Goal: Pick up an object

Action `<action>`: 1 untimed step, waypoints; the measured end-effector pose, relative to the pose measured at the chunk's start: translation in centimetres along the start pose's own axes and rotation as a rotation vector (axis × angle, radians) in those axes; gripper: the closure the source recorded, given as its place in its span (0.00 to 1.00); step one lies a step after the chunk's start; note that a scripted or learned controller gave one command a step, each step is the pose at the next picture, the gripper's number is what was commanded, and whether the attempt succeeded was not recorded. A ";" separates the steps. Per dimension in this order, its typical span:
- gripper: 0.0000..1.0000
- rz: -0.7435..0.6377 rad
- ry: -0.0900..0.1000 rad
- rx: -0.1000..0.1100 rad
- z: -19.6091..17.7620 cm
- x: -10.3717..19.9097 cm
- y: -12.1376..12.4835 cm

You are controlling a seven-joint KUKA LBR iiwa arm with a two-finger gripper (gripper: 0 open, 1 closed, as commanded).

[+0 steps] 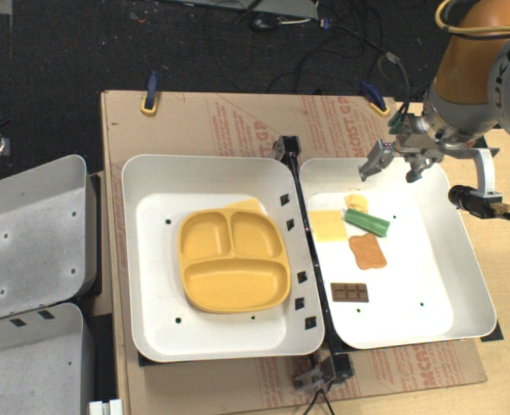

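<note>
We read red lettering on the cardboard (238, 128), not legibly. The green stick (366, 222) lies with its long axis running far-left to near-right. The gripper (396, 168) hangs spread, holding nothing.

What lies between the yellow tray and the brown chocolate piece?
In the camera view, the black divider between the bins lies between the yellow tray and the chocolate piece.
</note>
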State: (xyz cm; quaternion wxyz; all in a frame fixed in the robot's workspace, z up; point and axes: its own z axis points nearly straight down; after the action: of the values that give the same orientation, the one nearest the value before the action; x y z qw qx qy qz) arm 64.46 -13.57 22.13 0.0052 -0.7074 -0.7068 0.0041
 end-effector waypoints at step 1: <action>0.00 -0.002 -0.002 -0.014 -0.9 0.0 0.3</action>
State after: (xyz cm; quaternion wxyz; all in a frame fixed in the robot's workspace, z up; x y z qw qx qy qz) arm 64.73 -13.53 23.00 -0.0002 -0.7066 -0.7077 -0.0001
